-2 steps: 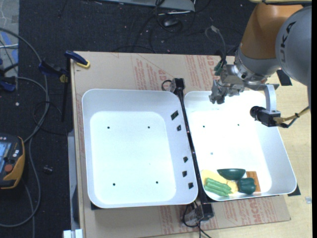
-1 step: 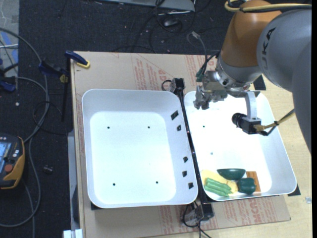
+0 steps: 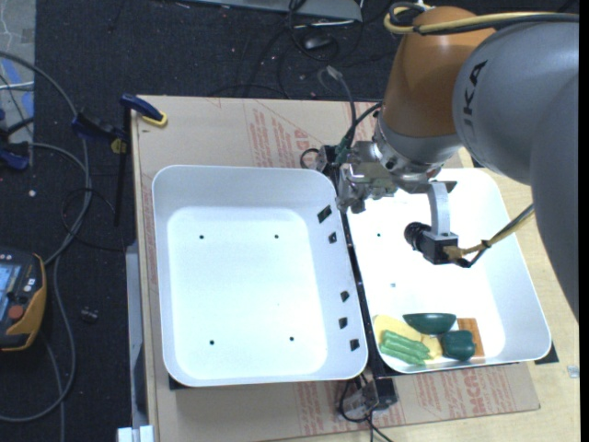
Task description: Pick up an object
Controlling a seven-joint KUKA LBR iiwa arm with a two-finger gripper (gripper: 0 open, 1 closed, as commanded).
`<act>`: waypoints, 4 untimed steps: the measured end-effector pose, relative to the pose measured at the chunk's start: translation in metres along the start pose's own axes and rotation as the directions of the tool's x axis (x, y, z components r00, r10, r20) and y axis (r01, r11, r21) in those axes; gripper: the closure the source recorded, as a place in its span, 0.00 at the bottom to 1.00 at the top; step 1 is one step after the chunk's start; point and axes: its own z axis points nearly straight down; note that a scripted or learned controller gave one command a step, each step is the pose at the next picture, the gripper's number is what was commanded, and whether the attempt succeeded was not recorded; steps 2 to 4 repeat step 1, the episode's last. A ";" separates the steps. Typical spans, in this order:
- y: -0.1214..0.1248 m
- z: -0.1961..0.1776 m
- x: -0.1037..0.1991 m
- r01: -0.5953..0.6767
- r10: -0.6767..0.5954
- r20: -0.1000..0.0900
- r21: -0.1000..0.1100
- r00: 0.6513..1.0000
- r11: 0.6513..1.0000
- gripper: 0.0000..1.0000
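Note:
Several small objects lie bunched in the near corner of the right bin (image 3: 479, 247): a dark green bowl-shaped piece (image 3: 430, 321), a light green ridged piece (image 3: 405, 347), a green block (image 3: 457, 344), a yellow piece (image 3: 390, 325) and an orange-brown piece (image 3: 468, 326). My gripper (image 3: 364, 188) hangs below the orange wrist, over the far left corner of the right bin, close to the wall shared by the two bins. It is well away from the objects, and nothing shows in it. A black part on a cable (image 3: 431, 240) dangles beside it.
The left bin (image 3: 175, 247) stands alongside, its right wall bearing black markers. A blue clamp with a yellow tip (image 3: 143, 109) grips the bench's far left corner. Cables and a yellow handheld device (image 3: 20, 302) lie on the dark floor at left.

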 end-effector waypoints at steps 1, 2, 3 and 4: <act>-0.009 0.008 0.046 0.000 0.000 0.000 0.001 1.000 1.000 1.00; -0.009 0.008 0.046 0.000 0.000 0.000 0.001 1.000 1.000 1.00; -0.009 0.008 0.046 0.000 0.000 0.000 0.001 1.000 1.000 1.00; -0.009 0.008 0.046 0.000 0.000 0.000 0.001 1.000 1.000 1.00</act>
